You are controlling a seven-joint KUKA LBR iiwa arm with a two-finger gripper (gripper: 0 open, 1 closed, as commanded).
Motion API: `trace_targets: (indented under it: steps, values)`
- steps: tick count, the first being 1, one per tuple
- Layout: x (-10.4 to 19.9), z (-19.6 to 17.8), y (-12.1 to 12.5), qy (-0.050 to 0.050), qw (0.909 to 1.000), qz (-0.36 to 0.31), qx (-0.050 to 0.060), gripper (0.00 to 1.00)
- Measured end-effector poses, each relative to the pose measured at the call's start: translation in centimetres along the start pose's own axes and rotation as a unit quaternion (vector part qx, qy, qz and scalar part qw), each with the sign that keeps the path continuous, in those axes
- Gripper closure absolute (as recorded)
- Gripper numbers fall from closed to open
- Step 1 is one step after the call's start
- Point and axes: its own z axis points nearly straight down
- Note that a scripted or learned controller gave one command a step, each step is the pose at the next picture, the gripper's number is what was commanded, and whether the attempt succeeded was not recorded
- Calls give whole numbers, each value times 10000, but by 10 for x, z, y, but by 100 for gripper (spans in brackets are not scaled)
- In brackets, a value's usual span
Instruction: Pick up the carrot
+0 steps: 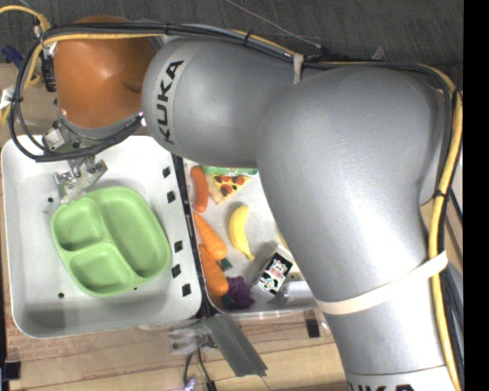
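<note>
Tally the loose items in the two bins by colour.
Green: 1, divided plate
Orange: 2, carrot and hot dog
Yellow: 1, banana
Purple: 1, grapes
Black-and-white: 1, small carton
Multicolour: 1, pizza slice
Total: 7

Bright, even overhead light — sharp, soft shadows.

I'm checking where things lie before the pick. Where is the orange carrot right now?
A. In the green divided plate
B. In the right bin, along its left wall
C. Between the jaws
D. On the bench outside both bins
B: the orange carrot lies in the right white bin against its left wall, next to the yellow banana, while the green three-compartment plastic plate sits in the left white bin.
</note>
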Motion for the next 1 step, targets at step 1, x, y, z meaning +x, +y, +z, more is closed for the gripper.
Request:
trace_targets:
  steps: [1]
  values:
    - [-3, -92, -1, 2, 9939, -1099, 41, 100]
